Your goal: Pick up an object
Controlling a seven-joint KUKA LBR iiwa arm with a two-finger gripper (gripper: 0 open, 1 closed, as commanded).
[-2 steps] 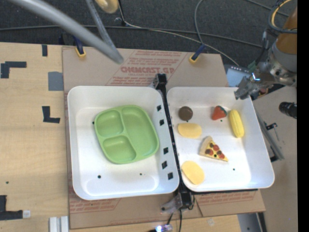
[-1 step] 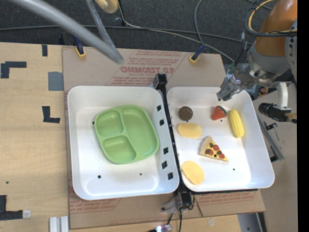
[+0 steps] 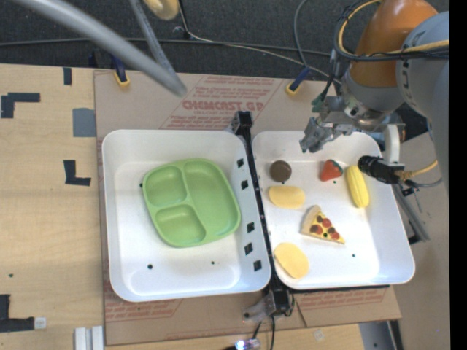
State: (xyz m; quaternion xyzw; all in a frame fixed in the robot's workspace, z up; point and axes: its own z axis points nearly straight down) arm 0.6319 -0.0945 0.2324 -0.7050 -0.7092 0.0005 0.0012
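Right bin (image 3: 379,265) holds six toy foods: brown chocolate-like round (image 3: 281,170), red strawberry (image 3: 332,170), yellow corn cob (image 3: 357,186), pale yellow potato-like piece (image 3: 287,197), pizza slice (image 3: 322,227), and a second pale yellow oval piece (image 3: 292,260) near the front edge. All lie apart from one another, except strawberry and corn, which sit just beside each other. Claw (image 3: 312,141) hangs over the bin's back wall, between round and strawberry, nothing between its fingers; released or clenched: cannot tell. Left bin (image 3: 117,195) holds a green three-compartment tray (image 3: 191,202). Both bins rest on the table (image 3: 44,217).
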